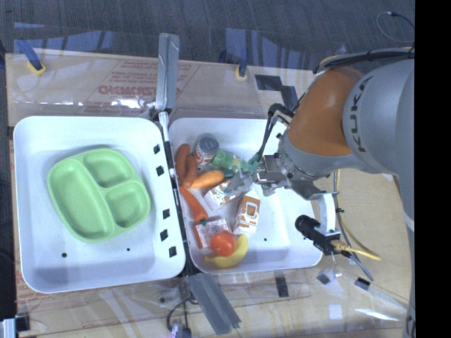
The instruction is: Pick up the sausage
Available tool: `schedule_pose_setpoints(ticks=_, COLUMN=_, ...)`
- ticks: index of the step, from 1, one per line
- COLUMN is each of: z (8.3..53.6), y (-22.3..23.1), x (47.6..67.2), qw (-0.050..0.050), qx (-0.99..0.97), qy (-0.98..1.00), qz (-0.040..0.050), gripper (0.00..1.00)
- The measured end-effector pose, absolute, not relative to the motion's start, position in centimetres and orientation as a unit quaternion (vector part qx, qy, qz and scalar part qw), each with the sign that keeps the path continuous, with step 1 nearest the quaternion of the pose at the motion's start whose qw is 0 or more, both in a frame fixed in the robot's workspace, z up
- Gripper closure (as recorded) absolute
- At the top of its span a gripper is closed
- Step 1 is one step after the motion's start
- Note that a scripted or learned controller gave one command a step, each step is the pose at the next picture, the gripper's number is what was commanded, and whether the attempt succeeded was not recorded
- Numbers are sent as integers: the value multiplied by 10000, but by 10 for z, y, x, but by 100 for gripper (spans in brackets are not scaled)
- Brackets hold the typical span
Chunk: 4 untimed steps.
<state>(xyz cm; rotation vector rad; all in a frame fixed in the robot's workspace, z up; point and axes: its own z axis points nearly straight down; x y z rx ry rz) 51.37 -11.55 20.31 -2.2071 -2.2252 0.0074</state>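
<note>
The sausage [183, 162] is a reddish-brown stick lying lengthwise against the left wall of the right bin [282, 252], near the top of the food pile. My gripper [243, 177] hangs low over the middle of that pile, to the right of the sausage and apart from it. It sits among a green vegetable and some packets. Nothing shows as lifted.
An orange carrot [206, 180] lies between the sausage and my gripper, with a second carrot [194, 204] below it. A tin can [206, 146], a small carton [247, 213], a tomato [223, 243] and a banana [227, 260] share the bin. The left bin holds a green divided plate [99, 192].
</note>
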Motion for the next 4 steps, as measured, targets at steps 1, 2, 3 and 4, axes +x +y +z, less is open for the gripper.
schedule_pose_setpoints(ticks=1, z=189, y=-68, x=506, qw=30, qx=-7210, qy=-6929, qz=25, gripper=0)
schedule_pose_setpoints(ticks=2, z=93, y=-93, x=511, qw=40, qx=-6416, qy=-7670, qz=22, gripper=0)
schedule_pose_setpoints(ticks=3, z=90, y=-140, x=575, qw=25, qx=-6168, qy=-7871, qz=13, gripper=0)
schedule_pose_setpoints(ticks=4, z=98, y=-140, x=574, qw=57, qx=-6153, qy=-7883, qz=27, gripper=100)
